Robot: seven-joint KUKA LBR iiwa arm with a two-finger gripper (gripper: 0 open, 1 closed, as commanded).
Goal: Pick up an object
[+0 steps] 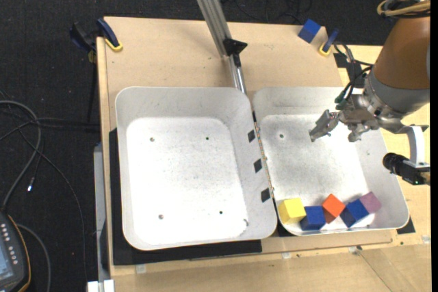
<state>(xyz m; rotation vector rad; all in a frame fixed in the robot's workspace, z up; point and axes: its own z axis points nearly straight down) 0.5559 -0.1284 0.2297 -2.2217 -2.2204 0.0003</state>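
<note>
Several small blocks lie along the near edge of the right bin (301, 99): a yellow block (292, 208), a blue block (314, 217), an orange block (333, 206), a second blue block (354, 213) and a purple block (370, 202). My gripper (338, 132) hangs over the middle of the right bin, well behind the blocks. It is open, its two fingers spread apart with nothing between them.
The left bin (137, 102) stands beside the right one. Another blue block (310, 29) sits on the bench's far right corner, outside the bins. A metal pole (209, 0) slants down to the gap between the bins. Clamps grip the bench's back corners.
</note>
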